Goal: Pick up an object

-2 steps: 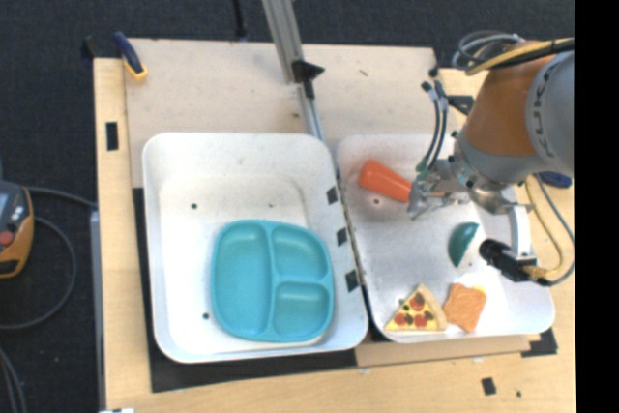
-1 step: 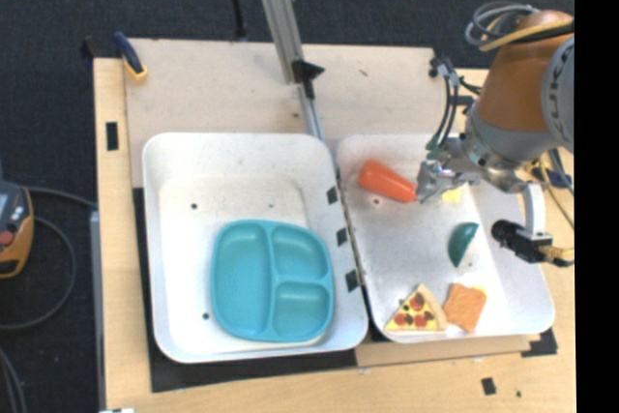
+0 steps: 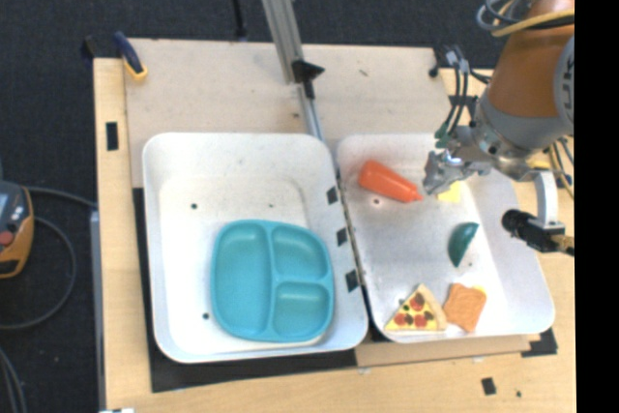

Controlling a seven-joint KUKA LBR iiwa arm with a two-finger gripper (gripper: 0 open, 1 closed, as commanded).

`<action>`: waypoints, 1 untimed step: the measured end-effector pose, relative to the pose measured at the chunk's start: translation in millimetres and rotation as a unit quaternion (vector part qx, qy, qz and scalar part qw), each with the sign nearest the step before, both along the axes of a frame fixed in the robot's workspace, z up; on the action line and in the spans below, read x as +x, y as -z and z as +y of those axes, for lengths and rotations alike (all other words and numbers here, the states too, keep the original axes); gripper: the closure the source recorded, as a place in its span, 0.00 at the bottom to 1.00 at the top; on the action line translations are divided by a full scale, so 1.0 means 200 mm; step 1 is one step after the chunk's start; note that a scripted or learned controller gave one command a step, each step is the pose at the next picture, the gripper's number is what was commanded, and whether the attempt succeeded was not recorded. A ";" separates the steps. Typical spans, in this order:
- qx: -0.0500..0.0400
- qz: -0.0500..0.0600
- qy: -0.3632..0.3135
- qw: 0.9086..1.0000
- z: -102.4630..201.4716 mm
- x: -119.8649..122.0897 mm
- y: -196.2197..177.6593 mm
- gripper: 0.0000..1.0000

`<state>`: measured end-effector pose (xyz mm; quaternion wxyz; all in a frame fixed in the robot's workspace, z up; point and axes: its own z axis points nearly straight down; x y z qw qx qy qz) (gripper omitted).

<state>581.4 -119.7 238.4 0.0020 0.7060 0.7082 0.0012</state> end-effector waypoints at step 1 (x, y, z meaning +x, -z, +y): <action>0.001 0.002 -0.001 1.000 0.20 -0.09 0.01 1.00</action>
